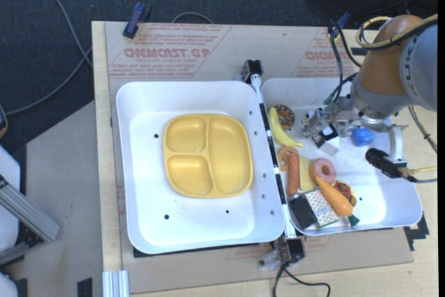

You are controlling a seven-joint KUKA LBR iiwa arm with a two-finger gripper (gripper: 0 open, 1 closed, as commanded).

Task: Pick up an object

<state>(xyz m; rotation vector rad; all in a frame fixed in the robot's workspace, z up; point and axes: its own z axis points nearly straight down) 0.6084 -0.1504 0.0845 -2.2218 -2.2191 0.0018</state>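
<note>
In the right bin (398,209) lie a yellow banana (279,133), a chocolate donut (284,114), a red sausage (293,171), a pink donut (324,170), an orange carrot (336,199) and a small blue object (362,136). My gripper (321,130) hangs low over the bin's upper middle, just right of the banana and left of the blue object. Nothing shows between its tips.
The left bin (135,149) holds a yellow three-compartment plate (208,154). A black block (303,211) and a checkered item (320,204) lie at the right bin's front. The grey arm (407,69) comes in from the right. Clamps stand between the bins.
</note>
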